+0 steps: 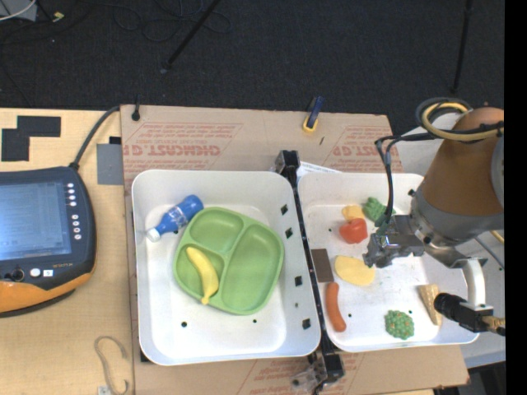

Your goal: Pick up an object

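Here the gripper [380, 252] is poised low in the right bin [329, 189], just above the yellow food piece [355, 271] and beside the red tomato [353, 231]; the jaw state cannot be told. A miss is likely if that flat piece slides or the tomato is nudged. Open floor is seen rightward, toward the broccoli [400, 324].

Under my two bins the cardboard sheet [247, 134] carries red printed lettering near its far edge, once behind each bin and upside down from here, too blurred for me to read, and the teach pendant's screen [31, 218] shows nothing I can read.
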Tool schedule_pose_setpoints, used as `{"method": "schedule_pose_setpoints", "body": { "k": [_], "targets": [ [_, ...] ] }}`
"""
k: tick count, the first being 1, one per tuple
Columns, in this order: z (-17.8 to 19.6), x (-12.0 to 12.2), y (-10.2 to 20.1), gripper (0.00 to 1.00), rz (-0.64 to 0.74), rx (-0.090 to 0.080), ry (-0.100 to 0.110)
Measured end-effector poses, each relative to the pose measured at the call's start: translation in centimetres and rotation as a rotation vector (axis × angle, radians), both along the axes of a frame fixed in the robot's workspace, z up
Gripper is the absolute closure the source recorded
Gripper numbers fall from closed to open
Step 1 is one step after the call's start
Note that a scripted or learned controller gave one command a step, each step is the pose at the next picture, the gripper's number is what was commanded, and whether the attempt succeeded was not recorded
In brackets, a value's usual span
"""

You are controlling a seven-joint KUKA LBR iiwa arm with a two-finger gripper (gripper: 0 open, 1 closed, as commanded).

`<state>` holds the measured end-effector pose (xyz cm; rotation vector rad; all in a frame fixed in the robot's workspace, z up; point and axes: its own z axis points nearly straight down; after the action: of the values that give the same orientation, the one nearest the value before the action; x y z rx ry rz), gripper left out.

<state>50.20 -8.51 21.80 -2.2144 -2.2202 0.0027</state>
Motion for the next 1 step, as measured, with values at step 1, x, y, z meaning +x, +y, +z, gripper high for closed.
{"method": "schedule_pose_setpoints", "body": {
  "k": [1],
  "targets": [
    [0.03, -0.26, 2.04, 1.0, -0.001, -0.002, -0.001]
  ]
}}
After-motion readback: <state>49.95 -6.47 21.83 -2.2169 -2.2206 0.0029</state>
